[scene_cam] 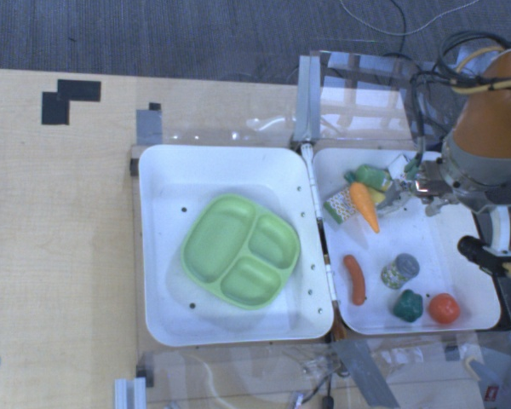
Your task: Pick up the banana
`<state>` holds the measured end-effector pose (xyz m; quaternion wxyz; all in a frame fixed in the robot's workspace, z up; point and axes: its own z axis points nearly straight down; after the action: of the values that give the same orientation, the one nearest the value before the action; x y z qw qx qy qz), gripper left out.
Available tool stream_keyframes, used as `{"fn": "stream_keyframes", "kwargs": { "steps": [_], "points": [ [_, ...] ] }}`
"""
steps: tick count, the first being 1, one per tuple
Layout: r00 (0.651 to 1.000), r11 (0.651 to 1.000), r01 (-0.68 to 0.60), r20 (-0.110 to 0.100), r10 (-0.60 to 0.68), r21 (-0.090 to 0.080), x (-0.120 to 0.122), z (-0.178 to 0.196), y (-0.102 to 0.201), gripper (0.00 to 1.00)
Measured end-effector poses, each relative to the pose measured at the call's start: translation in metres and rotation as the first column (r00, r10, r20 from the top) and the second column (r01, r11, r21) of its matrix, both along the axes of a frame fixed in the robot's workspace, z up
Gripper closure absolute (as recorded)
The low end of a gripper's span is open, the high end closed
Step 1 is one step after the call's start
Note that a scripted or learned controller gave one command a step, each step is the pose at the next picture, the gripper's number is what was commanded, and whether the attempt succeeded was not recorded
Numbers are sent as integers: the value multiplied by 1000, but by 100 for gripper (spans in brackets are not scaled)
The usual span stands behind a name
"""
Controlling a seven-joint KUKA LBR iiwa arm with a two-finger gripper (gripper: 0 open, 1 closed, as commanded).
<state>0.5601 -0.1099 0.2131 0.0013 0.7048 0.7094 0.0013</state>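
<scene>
I make out the banana [377, 193] as a yellow sliver at the bin's [460, 258] 11 o'clock, beside the carrot [364, 206]: light, slick, best pinched mid-body, with the gripper [402, 191] at its 3 o'clock, grip state unreadable.

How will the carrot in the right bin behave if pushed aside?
The carrot looks like smooth moulded plastic, so probably stiff, light and slippery. Its tapered shape would likely make it swing round rather than slide straight. It lies against the green item, which may shift too.
</scene>
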Motion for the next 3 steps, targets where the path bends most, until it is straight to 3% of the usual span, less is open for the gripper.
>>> {"fn": "stream_keyframes", "kwargs": {
  "steps": [1, 2, 3],
  "points": [
    [990, 990, 143, 5, -143, -1, 58, -125, -47, 0],
    [990, 990, 140, 9, -140, 3, 60, -113, -45, 100],
    [990, 990, 139, 9, -140, 3, 61, -113, -45, 0]
  ]
}}
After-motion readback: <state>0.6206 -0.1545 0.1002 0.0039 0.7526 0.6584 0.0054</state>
